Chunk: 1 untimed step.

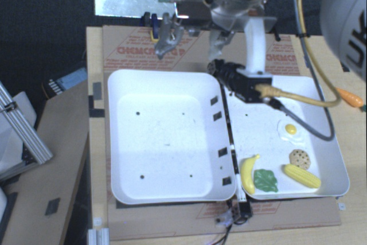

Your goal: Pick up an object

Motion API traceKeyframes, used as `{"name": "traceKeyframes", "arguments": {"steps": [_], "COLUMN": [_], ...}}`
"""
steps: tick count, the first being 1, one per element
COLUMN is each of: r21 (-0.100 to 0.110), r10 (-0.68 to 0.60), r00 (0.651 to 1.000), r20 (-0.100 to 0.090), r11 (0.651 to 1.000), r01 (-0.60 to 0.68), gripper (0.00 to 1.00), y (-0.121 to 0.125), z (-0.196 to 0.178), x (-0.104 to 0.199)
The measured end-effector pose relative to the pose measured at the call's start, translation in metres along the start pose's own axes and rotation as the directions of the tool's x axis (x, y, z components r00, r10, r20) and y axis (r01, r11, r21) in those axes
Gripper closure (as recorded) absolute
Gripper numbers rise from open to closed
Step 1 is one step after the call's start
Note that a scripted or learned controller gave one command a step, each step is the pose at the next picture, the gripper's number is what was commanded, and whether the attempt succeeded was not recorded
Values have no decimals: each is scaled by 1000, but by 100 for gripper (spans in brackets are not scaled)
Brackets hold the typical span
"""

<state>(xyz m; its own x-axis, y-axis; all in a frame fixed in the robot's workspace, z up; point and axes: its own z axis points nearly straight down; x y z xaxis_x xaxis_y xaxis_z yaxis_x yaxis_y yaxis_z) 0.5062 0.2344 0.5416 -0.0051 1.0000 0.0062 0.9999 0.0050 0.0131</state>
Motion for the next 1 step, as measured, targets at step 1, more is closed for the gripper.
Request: {"name": "traceKeyframes", "arguments": {"steps": [1], "r21": [10], "r10": [6], "r00": [1000], "r20": [6], "r11": [1000], "r01": [-6], "gripper": [0], "y": [63], "z": [8], "x": [-1]}}
